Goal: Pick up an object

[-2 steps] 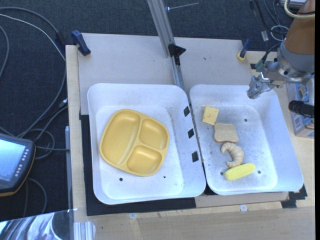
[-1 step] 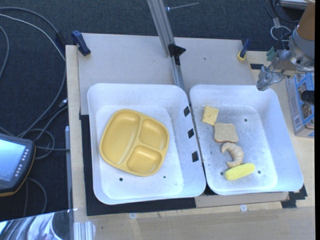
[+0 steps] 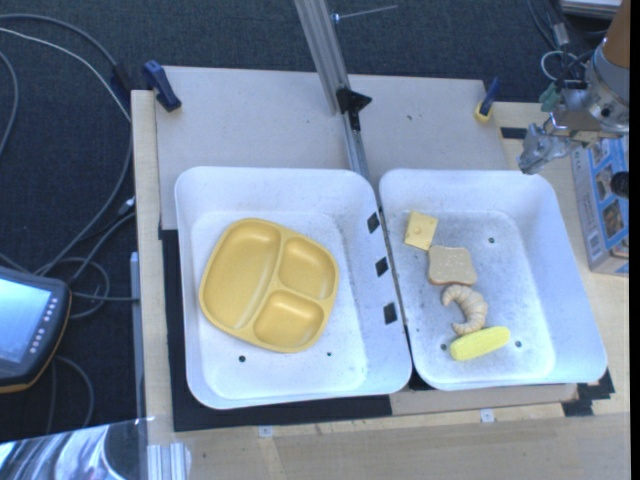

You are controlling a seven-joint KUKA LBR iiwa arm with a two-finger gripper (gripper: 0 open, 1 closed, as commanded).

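The bench (image 3: 260, 118) under me carries two white bins side by side. The left bin (image 3: 200, 368) holds a yellow divided tray (image 3: 268, 284) and nothing I need. The right bin (image 3: 560, 298) holds my choices, lying in a loose line down its middle: a slice of toast (image 3: 451, 265), a pale curled shrimp (image 3: 467, 309) just below it, a yellow corn cob (image 3: 479, 344) nearest the front wall, and a small cheese wedge (image 3: 421, 231) at the top of the row, a little apart from the toast.

My pincer (image 3: 533, 155) hangs above the right bin's far right corner, well away from all four pieces and pinching nothing. At this slant and size I cannot tell whether my fingers are spread or pressed together.

I judge this to be the very start: the reach, no pick made yet. Next I must swing inward over the bin, choose one piece, probably the corn cob since it lies clear of its neighbours, line my fingers across its narrow side, and come down.
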